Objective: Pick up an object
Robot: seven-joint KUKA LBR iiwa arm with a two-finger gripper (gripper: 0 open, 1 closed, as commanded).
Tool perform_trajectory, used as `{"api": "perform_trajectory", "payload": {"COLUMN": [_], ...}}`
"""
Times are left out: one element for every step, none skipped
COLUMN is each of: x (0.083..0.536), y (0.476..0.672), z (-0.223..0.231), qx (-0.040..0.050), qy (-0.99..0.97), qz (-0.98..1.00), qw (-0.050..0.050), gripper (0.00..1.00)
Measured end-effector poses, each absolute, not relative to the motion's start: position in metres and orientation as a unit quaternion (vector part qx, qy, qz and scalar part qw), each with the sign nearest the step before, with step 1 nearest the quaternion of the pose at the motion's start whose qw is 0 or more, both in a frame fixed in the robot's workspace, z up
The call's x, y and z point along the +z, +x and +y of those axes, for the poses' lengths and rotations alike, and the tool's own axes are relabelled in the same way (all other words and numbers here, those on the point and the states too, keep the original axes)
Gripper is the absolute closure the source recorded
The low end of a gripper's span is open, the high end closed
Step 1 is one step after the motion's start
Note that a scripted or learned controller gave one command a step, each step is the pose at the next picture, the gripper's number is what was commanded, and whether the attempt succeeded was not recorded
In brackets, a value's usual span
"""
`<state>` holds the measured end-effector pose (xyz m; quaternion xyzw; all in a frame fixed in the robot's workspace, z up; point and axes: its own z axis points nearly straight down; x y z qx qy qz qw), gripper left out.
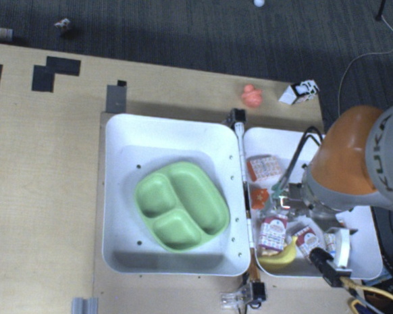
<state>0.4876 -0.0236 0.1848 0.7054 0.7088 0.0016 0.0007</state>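
Left bin (126, 147): green divided plate (181, 204). Right bin (371, 261): snack packets (272, 234), banana (280, 256), gripper (299, 215) overhead, finger state indiscernible.

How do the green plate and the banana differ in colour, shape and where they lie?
The green plate is pale green; the banana is yellow. The plate is broad with three compartments; the banana is small and curved. The plate lies alone in the left bin; the banana lies among packets in the right bin. Both rest in white bins.
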Motion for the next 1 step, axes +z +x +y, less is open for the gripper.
{"api": "perform_trajectory", "payload": {"x": [0.1907], "y": [0.5462], "z": [0.0453], "qx": [0.0015], "qy": [0.705], "qz": [0.709], "qw": [0.0], "gripper": [1.0]}}
